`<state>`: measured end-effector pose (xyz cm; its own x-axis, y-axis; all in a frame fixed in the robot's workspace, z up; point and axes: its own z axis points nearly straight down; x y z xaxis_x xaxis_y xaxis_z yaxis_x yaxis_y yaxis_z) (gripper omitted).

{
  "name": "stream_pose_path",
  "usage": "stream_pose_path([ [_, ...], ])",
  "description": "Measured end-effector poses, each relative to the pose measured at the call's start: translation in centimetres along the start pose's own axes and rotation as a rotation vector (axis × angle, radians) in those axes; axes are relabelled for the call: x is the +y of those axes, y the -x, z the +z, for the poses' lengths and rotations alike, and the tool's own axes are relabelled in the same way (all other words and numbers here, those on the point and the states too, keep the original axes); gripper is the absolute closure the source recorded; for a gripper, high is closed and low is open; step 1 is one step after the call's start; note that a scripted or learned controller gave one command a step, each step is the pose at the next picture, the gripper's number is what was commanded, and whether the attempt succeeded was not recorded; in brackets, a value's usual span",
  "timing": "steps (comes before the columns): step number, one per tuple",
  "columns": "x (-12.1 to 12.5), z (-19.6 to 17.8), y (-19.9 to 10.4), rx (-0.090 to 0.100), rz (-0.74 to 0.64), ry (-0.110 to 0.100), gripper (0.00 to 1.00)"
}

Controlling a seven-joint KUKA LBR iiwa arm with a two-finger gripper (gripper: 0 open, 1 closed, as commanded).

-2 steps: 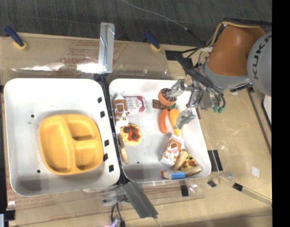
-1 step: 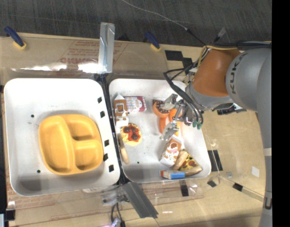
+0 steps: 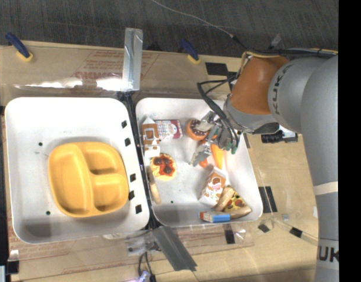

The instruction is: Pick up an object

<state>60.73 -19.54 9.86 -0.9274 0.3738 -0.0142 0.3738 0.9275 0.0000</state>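
A yellow divided tray (image 3: 87, 177) is seen in the middle of the left bin (image 3: 22, 122). In the right bin (image 3: 186, 207), a small carton (image 3: 150, 135) and a tart-like toy (image 3: 163, 166) lie near the left wall, a milk carton (image 3: 214, 188) and a pizza slice (image 3: 234, 203) towards the lower right corner. The gripper (image 3: 205, 151) is lowered by an orange carrot-like piece (image 3: 219, 154) near the right wall; how far its jaws stand apart cannot be told, being blurred and partly hidden by cables and the wrist.
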Motion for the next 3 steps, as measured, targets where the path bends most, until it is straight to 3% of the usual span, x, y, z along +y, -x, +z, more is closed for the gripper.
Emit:
stream_pose_path([
  [1, 0.2, -1.4, 0.4, -0.015, -0.008, 0.000, 1.00],
  [2, 3.6, -14.4, 1.1, 0.007, 0.245, 0.000, 1.00],
  [3, 3.5, -14.0, 0.9, 0.014, 0.245, -0.002, 0.00],
])
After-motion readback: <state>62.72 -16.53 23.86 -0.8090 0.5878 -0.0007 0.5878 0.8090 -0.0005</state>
